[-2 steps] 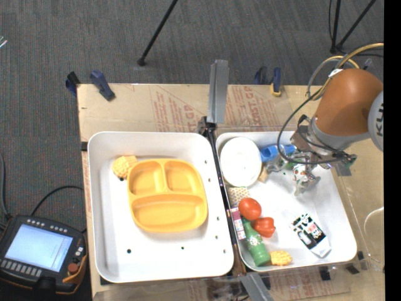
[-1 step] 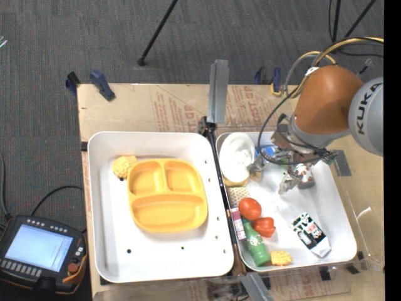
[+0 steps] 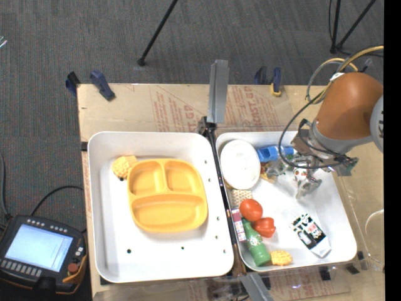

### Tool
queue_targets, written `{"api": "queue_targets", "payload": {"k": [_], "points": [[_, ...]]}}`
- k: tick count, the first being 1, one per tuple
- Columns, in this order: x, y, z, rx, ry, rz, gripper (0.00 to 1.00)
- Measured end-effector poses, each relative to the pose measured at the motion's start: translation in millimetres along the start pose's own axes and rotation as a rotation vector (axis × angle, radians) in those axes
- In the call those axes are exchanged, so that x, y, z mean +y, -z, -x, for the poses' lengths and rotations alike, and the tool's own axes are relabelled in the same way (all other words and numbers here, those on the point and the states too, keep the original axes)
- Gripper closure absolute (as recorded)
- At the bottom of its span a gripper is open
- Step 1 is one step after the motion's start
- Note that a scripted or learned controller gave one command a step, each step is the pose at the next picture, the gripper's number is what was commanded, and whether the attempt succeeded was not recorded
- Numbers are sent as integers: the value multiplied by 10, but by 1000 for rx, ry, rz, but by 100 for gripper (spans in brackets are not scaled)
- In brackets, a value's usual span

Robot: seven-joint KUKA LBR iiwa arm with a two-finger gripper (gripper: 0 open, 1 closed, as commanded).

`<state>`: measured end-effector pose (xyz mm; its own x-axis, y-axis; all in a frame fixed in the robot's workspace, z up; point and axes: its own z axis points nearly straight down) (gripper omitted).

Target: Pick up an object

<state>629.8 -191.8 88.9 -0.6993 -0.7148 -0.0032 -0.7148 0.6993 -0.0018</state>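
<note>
Two white bins, the left one (image 3: pixel 100 231) and the right one (image 3: pixel 341 221), look like smooth plastic with a dull sheen. The yellow divided tray (image 3: pixel 168 196) reads as glossy moulded plastic. The white round lid (image 3: pixel 239 163) is smooth and matt. The red tomato toys (image 3: pixel 252 209) shine like plastic. The bench top (image 3: pixel 160 108) is printed brown cardboard, matt. The floor (image 3: pixel 75 30) is rough grey carpet. The orange band (image 3: pixel 346 108) on the arm is smooth and satiny.

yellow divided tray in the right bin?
No, the yellow divided tray lies in the left bin; the right bin holds the white bowl and small items.
</note>
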Motion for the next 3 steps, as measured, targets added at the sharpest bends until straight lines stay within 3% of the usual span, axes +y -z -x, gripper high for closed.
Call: {"api": "queue_targets", "payload": {"k": [1, 2, 3], "points": [[-221, 0, 13, -4, 202, 5, 0], [394, -11, 624, -1, 269, 4, 0], [-49, -11, 163, -1, 290, 2, 0]]}}
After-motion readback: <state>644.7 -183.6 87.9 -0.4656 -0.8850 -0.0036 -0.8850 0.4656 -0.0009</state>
